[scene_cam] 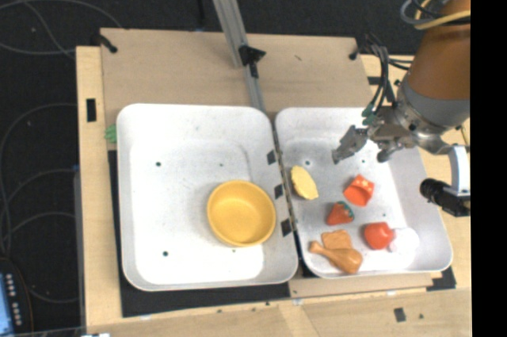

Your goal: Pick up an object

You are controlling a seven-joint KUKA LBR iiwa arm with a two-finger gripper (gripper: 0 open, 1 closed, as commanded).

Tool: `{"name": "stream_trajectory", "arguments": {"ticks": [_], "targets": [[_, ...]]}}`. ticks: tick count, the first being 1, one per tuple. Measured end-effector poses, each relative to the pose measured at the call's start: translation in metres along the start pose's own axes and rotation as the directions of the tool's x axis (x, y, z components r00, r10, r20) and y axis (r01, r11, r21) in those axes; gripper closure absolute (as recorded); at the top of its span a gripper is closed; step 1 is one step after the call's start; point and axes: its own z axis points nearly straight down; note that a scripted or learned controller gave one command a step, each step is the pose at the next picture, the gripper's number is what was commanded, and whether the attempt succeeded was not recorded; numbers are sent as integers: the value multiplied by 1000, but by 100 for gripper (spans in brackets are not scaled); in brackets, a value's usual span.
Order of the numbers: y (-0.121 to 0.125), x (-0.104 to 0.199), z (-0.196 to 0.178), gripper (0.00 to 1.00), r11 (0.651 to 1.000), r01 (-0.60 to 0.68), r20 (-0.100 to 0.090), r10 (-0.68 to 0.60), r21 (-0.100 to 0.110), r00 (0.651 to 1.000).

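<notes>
- Dark floor with stray cables surrounds a tan bench (182,70) bearing two white bins.
- Left bin (150,145) holds a yellow bowl (241,212), lower centre.
- Right bin (424,224) gathers the candidates: pale yellow piece (303,183), three red-orange toys (358,190), a drumstick (339,254).
- Gripper (363,147) hangs above them, fingers spread apart and holding nothing, probably lining up a descent.

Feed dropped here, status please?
Gripper open above right bin, holding nothing. Orange block just below it. Nothing in the way.
</notes>
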Motion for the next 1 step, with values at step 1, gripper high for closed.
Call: {"name": "stream_trajectory", "arguments": {"ticks": [1], "targets": [[0,0,0,0,1000,-2,0,2,0,1000]]}}
